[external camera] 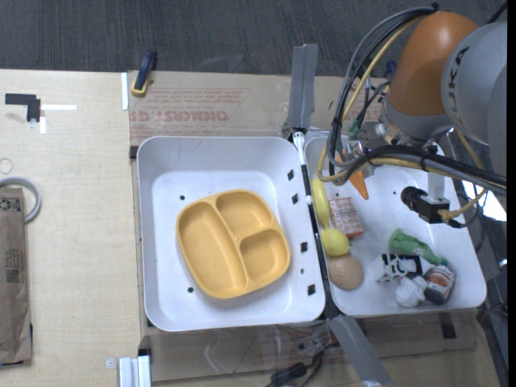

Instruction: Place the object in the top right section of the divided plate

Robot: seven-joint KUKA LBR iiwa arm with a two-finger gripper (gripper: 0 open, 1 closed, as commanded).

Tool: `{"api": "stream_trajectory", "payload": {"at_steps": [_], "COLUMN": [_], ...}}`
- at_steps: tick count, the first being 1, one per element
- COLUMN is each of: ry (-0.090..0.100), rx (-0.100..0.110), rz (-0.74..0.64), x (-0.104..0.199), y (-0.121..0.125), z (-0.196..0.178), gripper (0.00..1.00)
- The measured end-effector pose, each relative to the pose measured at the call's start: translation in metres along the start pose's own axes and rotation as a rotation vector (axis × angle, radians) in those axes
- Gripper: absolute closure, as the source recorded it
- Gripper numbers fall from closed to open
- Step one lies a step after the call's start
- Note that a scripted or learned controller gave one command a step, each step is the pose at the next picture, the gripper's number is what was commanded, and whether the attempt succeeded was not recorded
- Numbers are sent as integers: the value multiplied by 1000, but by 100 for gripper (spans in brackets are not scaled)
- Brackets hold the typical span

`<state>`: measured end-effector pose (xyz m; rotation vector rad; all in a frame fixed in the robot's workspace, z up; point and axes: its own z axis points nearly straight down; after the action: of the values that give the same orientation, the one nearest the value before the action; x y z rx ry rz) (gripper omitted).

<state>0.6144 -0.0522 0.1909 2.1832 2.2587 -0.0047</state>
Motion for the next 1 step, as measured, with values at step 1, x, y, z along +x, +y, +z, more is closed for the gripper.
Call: {"api": "stream_trajectory", "payload": {"at_steps": [1], "ry": [0], "rx": [1], "rz": [-37], "x": [112], "y": [-57], "z": [0], "gripper": [100]}}
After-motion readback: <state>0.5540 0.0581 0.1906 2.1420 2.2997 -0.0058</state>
